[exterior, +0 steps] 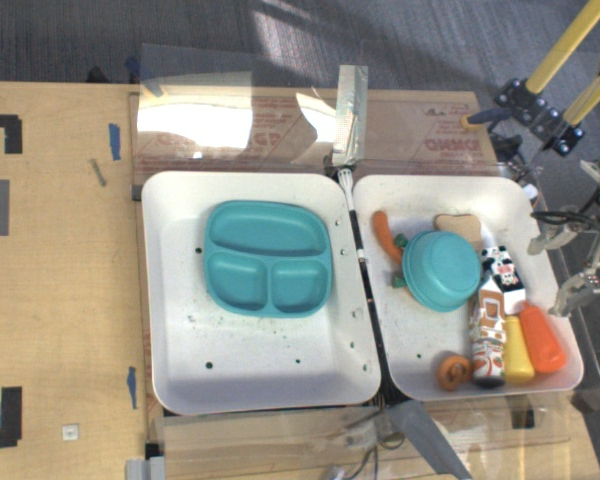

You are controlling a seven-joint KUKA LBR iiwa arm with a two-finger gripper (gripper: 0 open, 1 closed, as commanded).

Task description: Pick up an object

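Two white bins sit side by side on a bench, seen from above at a slant. The picking step looks not yet begun: nothing is lifted, and every object lies in its bin. I cannot tell how the jaws stand.

The left bin (pixel 170 298) holds one teal tray (pixel 268 258) with three compartments, lying flat near the middle.

The right bin (pixel 410 358) is crowded. A teal bowl (pixel 441 270) sits at its centre. At the bowl's ten o'clock, a carrot (pixel 384 236) lies touching it. At one o'clock, a tan bread piece (pixel 458 227) peeks out behind the rim. From four to five o'clock lie a small cow-patterned carton (pixel 501 267), a printed bottle (pixel 488 338), a yellow bottle (pixel 517 353) and an orange piece (pixel 543 340), packed close together. At six o'clock lies a small brown piece (pixel 454 370).

The next move, I judge, calls for choosing one target and descending over it; the tray offers the most open approach.
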